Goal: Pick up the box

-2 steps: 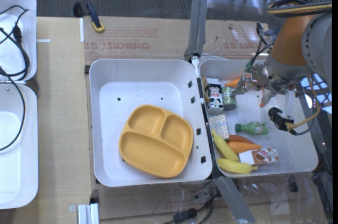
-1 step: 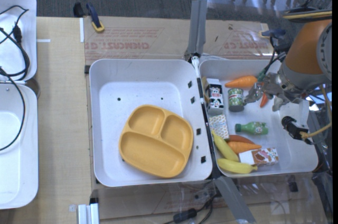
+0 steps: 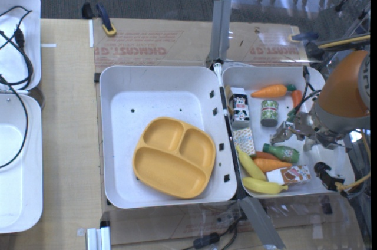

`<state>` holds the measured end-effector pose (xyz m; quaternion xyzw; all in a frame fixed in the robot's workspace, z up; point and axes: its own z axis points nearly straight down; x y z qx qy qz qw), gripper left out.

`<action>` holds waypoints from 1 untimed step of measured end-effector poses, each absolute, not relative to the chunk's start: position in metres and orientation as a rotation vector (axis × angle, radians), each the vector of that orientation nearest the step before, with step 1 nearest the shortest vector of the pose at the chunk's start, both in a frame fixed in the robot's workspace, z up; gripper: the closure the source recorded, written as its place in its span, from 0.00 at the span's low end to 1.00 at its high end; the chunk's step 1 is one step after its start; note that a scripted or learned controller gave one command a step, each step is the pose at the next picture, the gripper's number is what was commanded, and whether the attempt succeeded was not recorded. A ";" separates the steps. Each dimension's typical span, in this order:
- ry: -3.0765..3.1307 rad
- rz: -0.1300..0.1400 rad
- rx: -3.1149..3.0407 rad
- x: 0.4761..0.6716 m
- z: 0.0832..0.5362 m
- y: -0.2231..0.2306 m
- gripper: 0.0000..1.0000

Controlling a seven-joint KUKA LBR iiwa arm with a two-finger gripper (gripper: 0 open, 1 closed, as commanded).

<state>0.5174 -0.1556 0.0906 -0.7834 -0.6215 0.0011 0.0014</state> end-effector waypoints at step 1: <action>-1.944 0.005 -2.464 0.517 0.100 -0.157 1.00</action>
